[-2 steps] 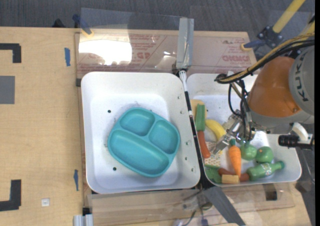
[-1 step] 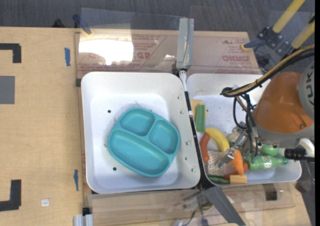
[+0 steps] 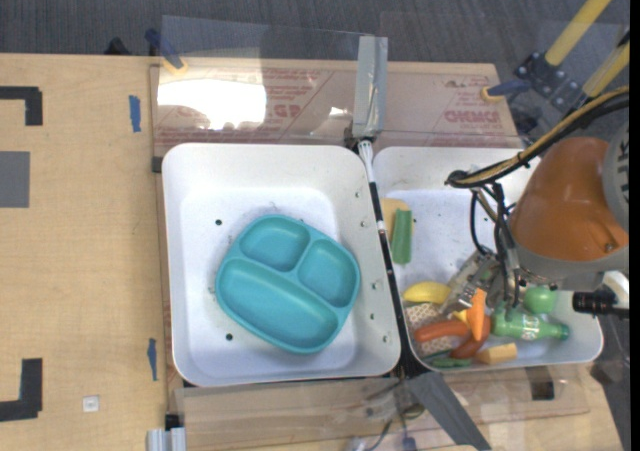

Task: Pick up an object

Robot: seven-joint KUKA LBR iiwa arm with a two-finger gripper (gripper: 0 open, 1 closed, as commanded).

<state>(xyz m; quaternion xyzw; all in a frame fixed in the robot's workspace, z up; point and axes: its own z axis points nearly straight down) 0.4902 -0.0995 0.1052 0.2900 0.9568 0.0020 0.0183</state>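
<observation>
My gripper (image 3: 488, 287) hangs low in the right bin (image 3: 440, 189), over a pile of toy foods at its front. Under and around it lie an orange carrot (image 3: 478, 316), a yellow banana-like piece (image 3: 427, 292), a red sausage (image 3: 440, 331), a green bottle (image 3: 530, 327) and a small green ball (image 3: 541, 299). A green stick (image 3: 401, 236) with a yellow piece (image 3: 395, 207) behind it lies apart by the bin's left wall. The wrist hides part of the pile. I see nothing lifted off the bin floor.
The left bin (image 3: 200, 189) holds a teal divided plate (image 3: 289, 282). The orange band of the arm (image 3: 570, 209) and its cables (image 3: 490, 189) cover the right bin's right side. A clear panel (image 3: 300, 89) stands behind both bins.
</observation>
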